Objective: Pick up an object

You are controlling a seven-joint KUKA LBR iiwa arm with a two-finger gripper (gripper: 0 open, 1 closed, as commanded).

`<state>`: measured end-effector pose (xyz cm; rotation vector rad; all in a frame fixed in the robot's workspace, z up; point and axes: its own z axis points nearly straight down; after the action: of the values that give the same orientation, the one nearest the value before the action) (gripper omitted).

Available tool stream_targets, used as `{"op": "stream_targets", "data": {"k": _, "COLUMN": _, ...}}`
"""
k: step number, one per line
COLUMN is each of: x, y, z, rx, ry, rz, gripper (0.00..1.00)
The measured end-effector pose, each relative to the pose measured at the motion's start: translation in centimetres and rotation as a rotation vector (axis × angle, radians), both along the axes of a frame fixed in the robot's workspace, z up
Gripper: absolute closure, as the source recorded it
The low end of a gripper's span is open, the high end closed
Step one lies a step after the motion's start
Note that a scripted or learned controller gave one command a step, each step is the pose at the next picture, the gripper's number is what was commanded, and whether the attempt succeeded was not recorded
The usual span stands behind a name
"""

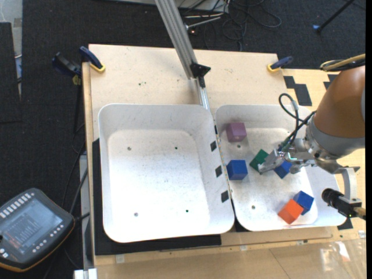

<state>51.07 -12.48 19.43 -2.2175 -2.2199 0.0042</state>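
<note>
The tool (271, 165) is reaching low into the right shallow white bin (264, 222), its tip lying just beside a small green block (259, 158) and a partly hidden blue block (283, 169); whether it is clenched or released cannot be told. Around it are sitting a blue cube (237, 170), a mauve cube (236, 131), and an orange block (290, 211) touching another blue block (304, 201). The left white bin (116, 118) is sharing the table (145, 68), likely as a drop-off place.
</note>
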Motion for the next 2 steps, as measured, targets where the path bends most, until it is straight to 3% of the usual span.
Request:
{"op": "stream_targets", "data": {"k": 1, "x": 0.1, "y": 0.0, "z": 0.2, "rx": 0.000, "ry": -0.004, "rz": -0.001, "gripper": 0.00}}
{"op": "stream_targets", "data": {"k": 2, "x": -0.1, "y": -0.7, "z": -4.4, "rx": 0.000, "ry": 0.000, "rz": -0.003, "gripper": 0.00}}
